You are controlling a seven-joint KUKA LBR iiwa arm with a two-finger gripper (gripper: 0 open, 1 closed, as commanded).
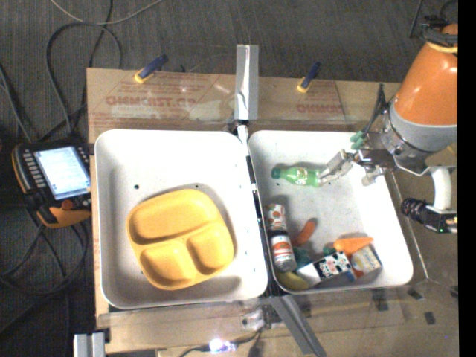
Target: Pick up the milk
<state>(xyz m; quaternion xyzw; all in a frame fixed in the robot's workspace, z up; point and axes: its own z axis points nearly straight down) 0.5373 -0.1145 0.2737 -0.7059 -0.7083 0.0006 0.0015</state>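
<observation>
Faint red lettering runs across the cardboard sheet [186,103] behind the bins, too washed out to read. The labels on the small cans [276,216] are too tiny.

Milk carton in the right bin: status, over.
Two-finger gripper over the right white bin, at the green plastic bottle. Small black-and-white milk carton untouched in the near corner. Orange carrot and small boxes crowd it.
</observation>
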